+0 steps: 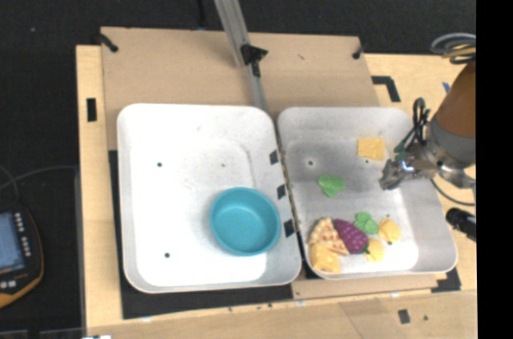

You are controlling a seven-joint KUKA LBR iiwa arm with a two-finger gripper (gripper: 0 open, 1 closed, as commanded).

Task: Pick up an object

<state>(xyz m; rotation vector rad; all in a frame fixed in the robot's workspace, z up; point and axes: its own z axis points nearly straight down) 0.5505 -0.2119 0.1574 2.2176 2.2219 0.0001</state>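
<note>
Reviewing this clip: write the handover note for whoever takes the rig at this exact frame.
Gripper: over the right white bin, near its right side, low; nothing seen between its fingers.
Right bin: yellow square block, small green piece, and a front cluster with a purple grape-like toy and yellow pieces.
Left white bin: round blue bowl.
Done: nothing picked.
Left: grasp and lift one object.

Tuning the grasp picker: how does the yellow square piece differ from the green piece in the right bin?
The yellow square piece is flat, straight-edged and pale yellow; the green piece is rounded, lumpy and bright green. The yellow one looks a little larger and lies nearer the bin's far wall; the green one lies near the middle. Both lie alone on the right bin floor, away from the cluster.
</note>
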